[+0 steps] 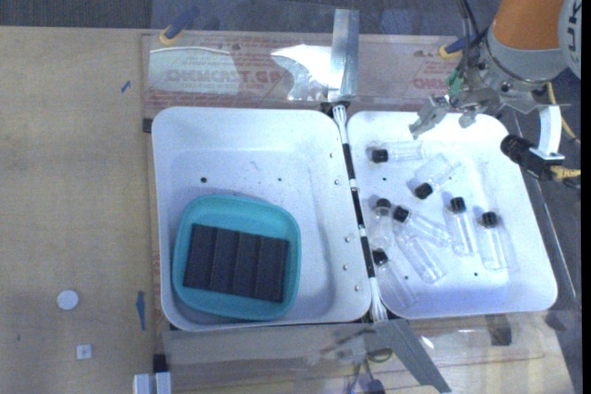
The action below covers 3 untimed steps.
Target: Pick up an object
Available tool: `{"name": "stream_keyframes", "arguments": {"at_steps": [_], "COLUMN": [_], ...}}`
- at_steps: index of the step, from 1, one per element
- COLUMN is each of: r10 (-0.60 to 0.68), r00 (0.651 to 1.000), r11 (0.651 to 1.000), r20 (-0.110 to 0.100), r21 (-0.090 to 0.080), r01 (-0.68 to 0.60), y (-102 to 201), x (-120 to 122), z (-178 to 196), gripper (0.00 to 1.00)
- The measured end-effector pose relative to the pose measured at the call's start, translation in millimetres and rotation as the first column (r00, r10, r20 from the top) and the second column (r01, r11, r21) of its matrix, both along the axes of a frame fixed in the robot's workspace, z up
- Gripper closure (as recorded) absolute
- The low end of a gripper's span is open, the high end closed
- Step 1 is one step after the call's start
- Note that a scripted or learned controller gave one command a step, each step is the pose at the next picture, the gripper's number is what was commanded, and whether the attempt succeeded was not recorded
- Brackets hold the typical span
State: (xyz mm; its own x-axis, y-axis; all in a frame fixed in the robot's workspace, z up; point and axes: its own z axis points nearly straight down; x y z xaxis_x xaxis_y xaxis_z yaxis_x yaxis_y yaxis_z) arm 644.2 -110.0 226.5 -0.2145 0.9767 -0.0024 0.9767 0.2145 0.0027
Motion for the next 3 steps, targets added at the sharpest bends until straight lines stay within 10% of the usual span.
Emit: {"name": "stream_keyframes", "arguments": {"at_steps": [1, 2, 3], "r10": [-0.106, -0.077, -0.026], "r00": [0.994, 0.997, 1.0], "r11": [0.994, 0.997, 1.0], "r20": [-0.002, 0.002, -0.001], "r21": [0.0, 0.002, 0.0], "r01": [0.106, 0.077, 0.026], "y": [-65.0, -43.6, -44.8], "x": [-44.5, -81.9, -25.5], "z": [-130.1, -139.0, -42.5], "gripper": [0.0, 0.0, 0.0]}}
